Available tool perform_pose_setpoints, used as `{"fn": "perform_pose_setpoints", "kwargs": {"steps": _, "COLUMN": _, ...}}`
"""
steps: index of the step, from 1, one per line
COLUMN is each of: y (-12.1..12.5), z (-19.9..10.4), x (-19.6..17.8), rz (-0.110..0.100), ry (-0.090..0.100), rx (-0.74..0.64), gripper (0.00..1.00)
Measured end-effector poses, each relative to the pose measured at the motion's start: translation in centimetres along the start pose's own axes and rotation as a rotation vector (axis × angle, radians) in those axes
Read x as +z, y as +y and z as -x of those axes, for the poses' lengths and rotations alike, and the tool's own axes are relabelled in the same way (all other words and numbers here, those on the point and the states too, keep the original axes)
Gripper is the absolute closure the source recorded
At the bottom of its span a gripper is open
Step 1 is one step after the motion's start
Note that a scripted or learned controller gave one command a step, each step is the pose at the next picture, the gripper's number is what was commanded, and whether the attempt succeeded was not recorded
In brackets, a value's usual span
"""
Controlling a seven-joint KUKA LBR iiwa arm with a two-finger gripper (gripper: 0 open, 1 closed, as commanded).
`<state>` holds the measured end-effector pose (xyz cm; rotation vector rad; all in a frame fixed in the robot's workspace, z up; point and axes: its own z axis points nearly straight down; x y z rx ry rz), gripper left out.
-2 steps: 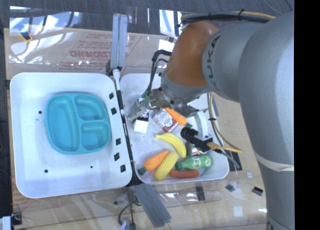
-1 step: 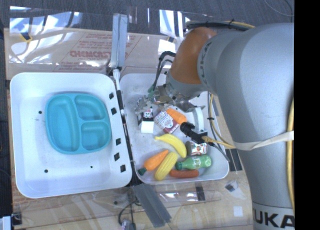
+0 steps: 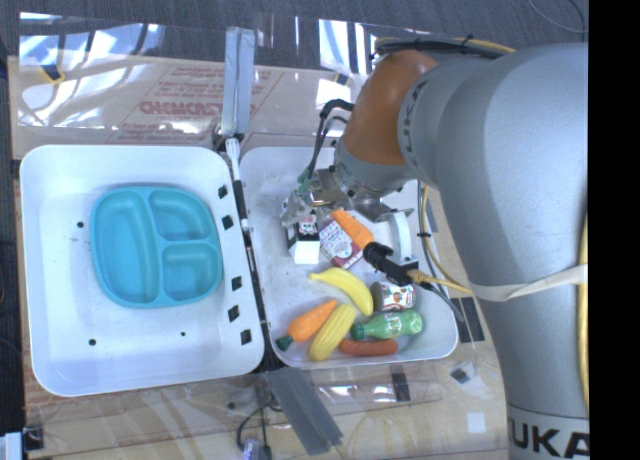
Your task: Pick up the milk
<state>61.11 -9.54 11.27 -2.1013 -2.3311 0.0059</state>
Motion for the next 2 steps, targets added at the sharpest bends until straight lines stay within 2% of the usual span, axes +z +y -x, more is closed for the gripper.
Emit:
{"fn": "perform_pose_setpoints", "kwargs": {"steps": 1, "y": 1.5, "z": -7.6, "x": -9.7, "rz": 0.001, "ry": 0.001, "rx": 0.233, "gripper": 1.00}}
{"fn": "perform_pose_setpoints", "kwargs": {"steps": 2, "y": 3.3, "z": -8.0, "x": -7.8, "rz": 0.001, "ry": 0.000, "rx": 0.003, "gripper": 1.00}}
